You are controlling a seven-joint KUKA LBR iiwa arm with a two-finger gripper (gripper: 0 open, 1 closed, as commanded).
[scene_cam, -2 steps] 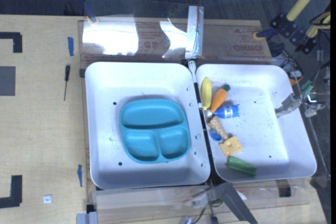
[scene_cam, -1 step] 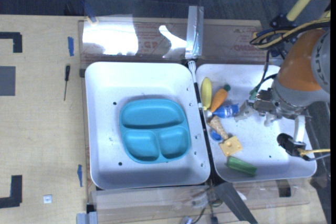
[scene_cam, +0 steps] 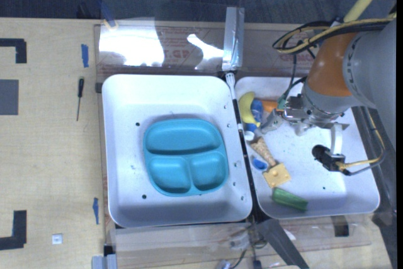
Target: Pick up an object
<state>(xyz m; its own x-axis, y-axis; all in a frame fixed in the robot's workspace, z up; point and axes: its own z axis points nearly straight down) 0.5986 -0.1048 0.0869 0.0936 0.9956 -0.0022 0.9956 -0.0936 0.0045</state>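
Two bins [scene_cam: 119,198]; gripper [scene_cam: 272,121] near items crowding right bin's left wall.

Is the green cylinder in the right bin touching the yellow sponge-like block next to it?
Apart. The camera view shows a strip of white bin floor between the green cylinder and the yellow block above it.

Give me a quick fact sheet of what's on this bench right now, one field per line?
left bin: holds a blue divided tray
right bin: small items along its left side
items: yellow banana-like toy, tan cracker-like piece, green piece
arm: grey with orange band, reaching in over the right bin
gripper: low in the right bin, beside the yellow toy; nothing seen held
bench: light wood
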